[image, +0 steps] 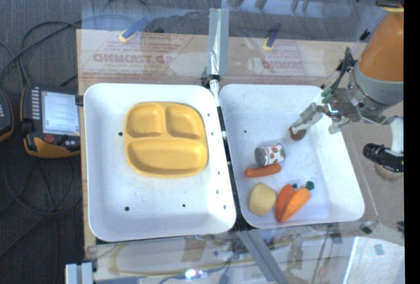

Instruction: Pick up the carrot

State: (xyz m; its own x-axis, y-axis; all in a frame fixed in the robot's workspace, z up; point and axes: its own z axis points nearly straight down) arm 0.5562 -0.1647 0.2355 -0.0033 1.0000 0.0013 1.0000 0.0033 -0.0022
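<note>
Carrot (296,201) at right bin's (341,171) front edge, touching red pepper (284,201). Looks light, stiff, smooth, tapered; grip across thick middle. Tool (303,125) above bin, spread unclear.

Two white bins (98,210) sit side by side on the bench (151,60).

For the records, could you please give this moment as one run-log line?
carrot: right bin, front, beside yellow block | end effector: over right bin, apart from carrot | pick: not yet done
</note>
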